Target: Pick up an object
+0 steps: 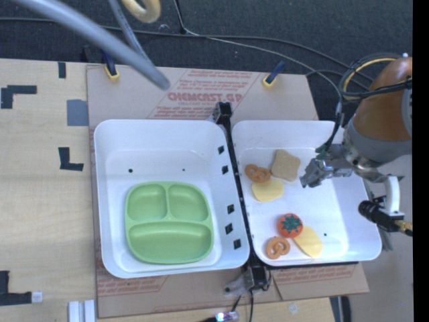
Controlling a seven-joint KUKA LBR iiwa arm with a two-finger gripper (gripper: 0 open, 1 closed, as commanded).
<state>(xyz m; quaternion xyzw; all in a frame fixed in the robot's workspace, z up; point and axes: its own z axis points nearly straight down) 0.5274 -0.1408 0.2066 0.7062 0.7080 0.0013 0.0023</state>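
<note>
The right bin [348,200] holds several toy foods. A tan bread slice [286,165] lies near the back, with a brown pretzel [257,173] and a pale yellow piece [268,191] to its left. Toward the front sit a red tomato [290,225], a second pretzel [277,247] and a yellow wedge [309,242]. My gripper [313,176] hangs over the right bin, just right of the bread slice, and nothing shows between its fingers. The grey arm with its orange band [385,99] comes in from the right.
The left bin [107,180] holds a green divided plate [169,221]. A black divider [231,186] runs between the bins. Both bins rest on a cardboard sheet [201,89]. A grey pole [87,25] crosses the upper left, and cables [268,42] lie behind the bins.
</note>
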